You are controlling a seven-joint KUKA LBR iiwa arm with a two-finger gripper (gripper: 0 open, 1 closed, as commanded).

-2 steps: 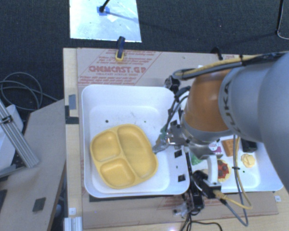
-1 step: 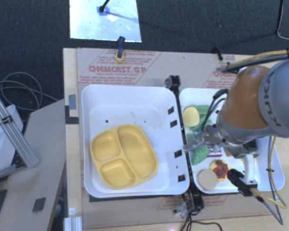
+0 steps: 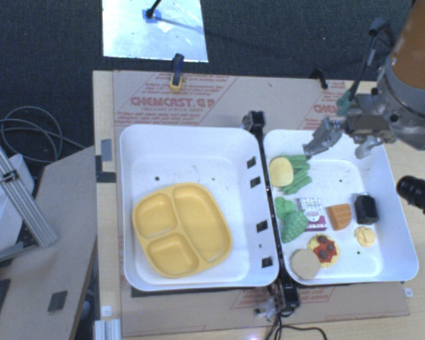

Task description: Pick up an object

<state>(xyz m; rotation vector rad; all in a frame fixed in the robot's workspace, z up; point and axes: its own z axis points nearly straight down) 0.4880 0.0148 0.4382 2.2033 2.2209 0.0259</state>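
One gripper (image 3: 343,142) above right bin (image 3: 397,211)

Left bin (image 3: 138,147) half taken by yellow tray (image 3: 180,228), right bin (image 3: 397,239) crowded, bare floor near its rim

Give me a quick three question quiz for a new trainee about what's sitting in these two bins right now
1. True or false: the yellow divided tray lies in the right bin.
2. Which item lies nearest the front edge of the right bin? A) black block B) round tan disc C) yellow corn piece
3. Fill in: the gripper hangs over the ____ edge of the right bin.

Key: 1 false, it lies in the left bin. 2 B. 3 far.
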